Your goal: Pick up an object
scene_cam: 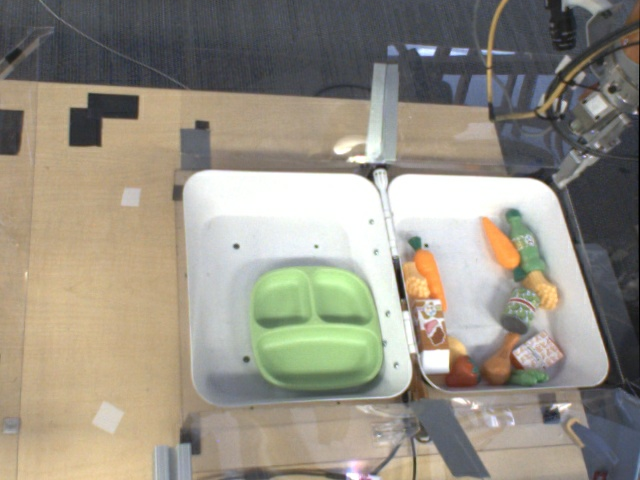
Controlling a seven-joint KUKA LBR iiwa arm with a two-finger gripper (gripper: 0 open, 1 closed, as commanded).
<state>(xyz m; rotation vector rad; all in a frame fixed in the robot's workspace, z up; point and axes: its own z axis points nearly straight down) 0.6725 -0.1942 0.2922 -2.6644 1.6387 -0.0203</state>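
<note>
two shallow white bins side by side on wooden bench. left bin (pixel 215 268): one green divided plate (pixel 315 328), three compartments, lying toward bin's near right part. right bin (pixel 460 208): toy food scattered. orange carrot (pixel 429 272) along left wall, beside a waffle-like piece (pixel 414 286) and a small carton (pixel 431 323) just below. second carrot (pixel 499 242) touching green bottle (pixel 523 240) near right wall. more small pieces bunched at near edge: red one (pixel 461 372), brown drumstick shape (pixel 501 360), patterned box (pixel 538 350). gripper (pixel 585 143) up at top right, outside bins, above right bin's far corner, well apart from all toys. nothing seen between its tips; open or closed, cannot tell. yellow cable (pixel 497 18) looping above.
</note>
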